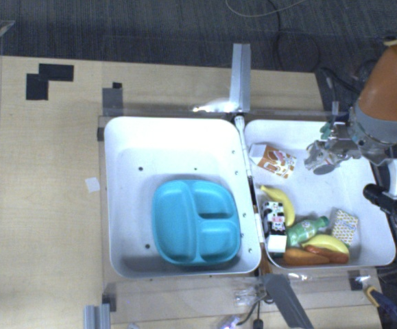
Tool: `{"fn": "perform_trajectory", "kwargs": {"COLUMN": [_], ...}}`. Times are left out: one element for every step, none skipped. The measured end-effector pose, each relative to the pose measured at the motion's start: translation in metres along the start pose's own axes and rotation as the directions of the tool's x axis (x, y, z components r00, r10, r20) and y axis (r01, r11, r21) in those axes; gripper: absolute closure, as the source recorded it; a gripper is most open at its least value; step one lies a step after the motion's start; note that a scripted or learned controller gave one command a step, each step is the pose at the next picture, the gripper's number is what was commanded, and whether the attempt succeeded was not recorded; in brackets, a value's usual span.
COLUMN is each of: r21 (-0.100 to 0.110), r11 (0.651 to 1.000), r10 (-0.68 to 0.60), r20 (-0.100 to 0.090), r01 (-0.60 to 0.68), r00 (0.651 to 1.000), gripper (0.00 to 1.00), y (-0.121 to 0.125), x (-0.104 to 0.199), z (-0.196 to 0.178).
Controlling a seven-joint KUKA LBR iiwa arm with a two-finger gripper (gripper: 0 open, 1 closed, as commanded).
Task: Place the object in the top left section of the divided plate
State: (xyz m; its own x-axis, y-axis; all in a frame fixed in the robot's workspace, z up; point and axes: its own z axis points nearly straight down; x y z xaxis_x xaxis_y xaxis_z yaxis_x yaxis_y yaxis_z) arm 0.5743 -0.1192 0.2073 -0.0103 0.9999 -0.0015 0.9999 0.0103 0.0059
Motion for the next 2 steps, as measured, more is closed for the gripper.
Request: {"fn": "perform_trajectory", "kwargs": {"r21": [-0.008, 0.001], "r11": [0.999, 1.000], "r10": [0.047, 0.014], "r20": [0.000, -0.002], "r01": [-0.047, -0.014], "r00": [0.999, 1.000], "gripper": [1.00, 1.00], "y": [-0.020, -0.069], "x": [0.037, 0.089], "z": [0.106, 0.022]}}
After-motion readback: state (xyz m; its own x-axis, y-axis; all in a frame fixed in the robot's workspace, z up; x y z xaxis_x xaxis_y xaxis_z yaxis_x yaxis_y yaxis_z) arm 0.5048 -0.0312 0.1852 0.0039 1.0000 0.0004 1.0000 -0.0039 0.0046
